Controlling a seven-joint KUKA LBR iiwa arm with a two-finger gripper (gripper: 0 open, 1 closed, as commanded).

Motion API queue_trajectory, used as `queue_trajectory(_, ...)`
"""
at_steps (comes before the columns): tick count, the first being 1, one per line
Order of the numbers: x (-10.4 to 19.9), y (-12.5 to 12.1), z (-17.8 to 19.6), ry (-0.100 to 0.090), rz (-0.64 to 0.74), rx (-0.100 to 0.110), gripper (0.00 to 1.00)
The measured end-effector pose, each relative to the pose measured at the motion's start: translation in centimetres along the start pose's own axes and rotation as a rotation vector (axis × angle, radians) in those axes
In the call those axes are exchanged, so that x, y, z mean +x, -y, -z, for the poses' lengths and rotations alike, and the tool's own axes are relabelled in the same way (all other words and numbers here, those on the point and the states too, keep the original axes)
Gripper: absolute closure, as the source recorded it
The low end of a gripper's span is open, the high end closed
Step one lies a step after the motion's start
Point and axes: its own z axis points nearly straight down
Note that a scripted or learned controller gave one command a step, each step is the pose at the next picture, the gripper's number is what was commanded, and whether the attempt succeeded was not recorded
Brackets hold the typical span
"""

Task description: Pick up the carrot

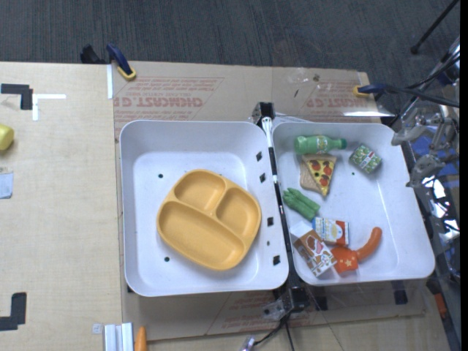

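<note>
Gripper state cannot be told; nothing is being seen held. Carrot (360, 248) is lying in the right bin (409, 218), front area, long axis running diagonally, one end pointing up-right, other end down-left beside a carton (330, 231). Yellow plate (210, 219) is sitting in the left bin (139, 196). Bins are resting on cardboard (219, 93) over a wood bench (58, 218); dark floor behind.

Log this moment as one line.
task: pick up carrot | carrot: lying in right bin, near front, beside small carton | left bin: yellow divided plate | status: carrot not lifted
</note>
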Motion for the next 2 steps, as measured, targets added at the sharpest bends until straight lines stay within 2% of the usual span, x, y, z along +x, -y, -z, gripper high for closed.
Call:
queue_trajectory(1, 3.4, -5.5, 5.5, 0.003, -0.108, 0.001, 0.00)
queue_trajectory(2, 2.6, -9.5, -15.4, -0.002, 0.002, -0.001, 0.00)
